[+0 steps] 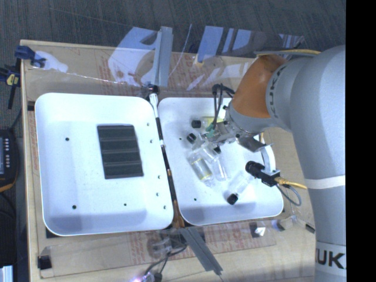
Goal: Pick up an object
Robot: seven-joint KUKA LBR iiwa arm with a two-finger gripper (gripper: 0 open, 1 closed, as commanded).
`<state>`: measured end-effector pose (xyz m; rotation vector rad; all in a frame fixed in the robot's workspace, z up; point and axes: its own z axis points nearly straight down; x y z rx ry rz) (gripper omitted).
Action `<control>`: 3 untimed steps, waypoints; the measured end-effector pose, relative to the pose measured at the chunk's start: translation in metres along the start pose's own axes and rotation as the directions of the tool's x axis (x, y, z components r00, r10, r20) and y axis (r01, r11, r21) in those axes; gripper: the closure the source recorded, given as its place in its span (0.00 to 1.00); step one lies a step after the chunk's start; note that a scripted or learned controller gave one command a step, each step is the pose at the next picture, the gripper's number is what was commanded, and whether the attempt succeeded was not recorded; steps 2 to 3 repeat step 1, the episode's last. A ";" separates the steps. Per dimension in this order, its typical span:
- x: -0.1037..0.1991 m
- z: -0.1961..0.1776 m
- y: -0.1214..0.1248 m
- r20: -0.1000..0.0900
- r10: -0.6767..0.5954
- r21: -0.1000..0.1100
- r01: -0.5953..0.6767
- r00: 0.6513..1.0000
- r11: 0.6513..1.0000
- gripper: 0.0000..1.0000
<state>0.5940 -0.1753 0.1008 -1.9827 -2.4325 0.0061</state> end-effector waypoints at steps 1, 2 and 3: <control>0.028 -0.137 0.041 0.000 0.023 -0.005 -0.023 1.000 1.000 1.00; 0.028 -0.137 0.041 0.000 0.023 -0.005 -0.023 1.000 1.000 1.00; 0.028 -0.137 0.041 0.000 0.023 -0.005 -0.023 1.000 1.000 1.00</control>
